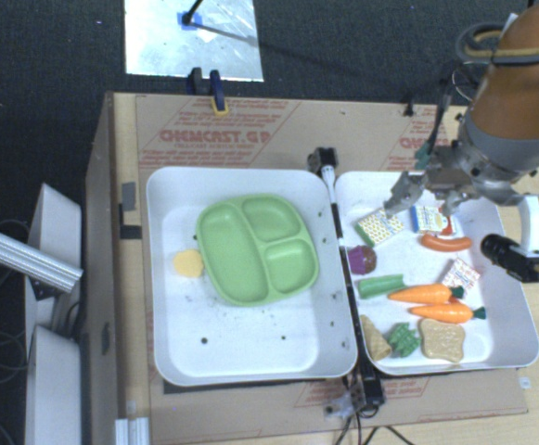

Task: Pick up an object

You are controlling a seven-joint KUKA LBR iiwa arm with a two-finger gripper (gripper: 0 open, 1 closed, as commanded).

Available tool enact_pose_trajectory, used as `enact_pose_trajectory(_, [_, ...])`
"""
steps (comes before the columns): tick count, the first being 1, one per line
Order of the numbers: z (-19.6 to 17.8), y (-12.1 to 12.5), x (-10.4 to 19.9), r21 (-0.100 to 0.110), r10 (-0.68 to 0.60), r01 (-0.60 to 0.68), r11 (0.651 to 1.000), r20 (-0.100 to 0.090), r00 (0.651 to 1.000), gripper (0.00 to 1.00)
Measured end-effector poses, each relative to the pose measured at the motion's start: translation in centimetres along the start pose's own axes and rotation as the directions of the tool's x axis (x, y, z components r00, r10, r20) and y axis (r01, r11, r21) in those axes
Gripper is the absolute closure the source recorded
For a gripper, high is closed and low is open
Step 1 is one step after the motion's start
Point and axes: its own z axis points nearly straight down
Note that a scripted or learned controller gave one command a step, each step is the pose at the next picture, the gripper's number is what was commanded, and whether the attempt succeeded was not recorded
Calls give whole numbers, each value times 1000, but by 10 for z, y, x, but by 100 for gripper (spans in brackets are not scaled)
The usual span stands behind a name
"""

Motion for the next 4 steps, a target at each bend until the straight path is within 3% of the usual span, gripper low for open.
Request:
enact_pose_trajectory(1, [98, -67, -49, 4, 4, -4, 1000, 0, 1000, 0])
enact_pose_trajectory(2, [211, -24, -102, -5, 3, -3, 1000, 3, 1000, 0])
enact_pose_trajectory(3, [222, 45, -81, 0, 1, -1, 1000, -1, 1000, 0])
enact_pose_trajectory(4, [224, 111, -68, 21, 0, 0, 1000, 0, 1000, 0])
